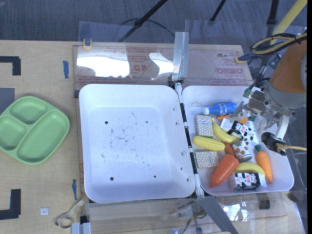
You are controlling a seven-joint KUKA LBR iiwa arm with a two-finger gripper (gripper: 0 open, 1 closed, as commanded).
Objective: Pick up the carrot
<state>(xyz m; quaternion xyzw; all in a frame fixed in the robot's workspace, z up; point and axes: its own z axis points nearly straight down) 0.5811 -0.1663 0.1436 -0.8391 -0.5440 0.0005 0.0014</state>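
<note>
The carrot [264, 165], slim and orange with a green top, lay in the right bin [285, 183] close to its right wall, tip toward the bin's near edge. It sat below the pincer [249, 112] in the view, nearer the camera and a little to the right, apart from it. A black-and-white patterned box [245, 132] lay between the two. A thicker orange tapered piece [224, 170] lay to the carrot's left, with a small yellow fruit [250, 168] between them and a second patterned box [246, 180] just beside the carrot's tip. The arm [288, 89] reached in from the right, its orange band high at the frame's edge and its grey wrist bent down over the far right part of the bin. The pincer hung over the clutter there, near a blue bottle [220, 108] and a banana [223, 131]. Whether the pincer was open or closed could not be told, and nothing could be seen held in it. The left bin [131, 140] sat beside it on the table [39, 57], and a green divided plate [33, 129] lay farther left.
</note>
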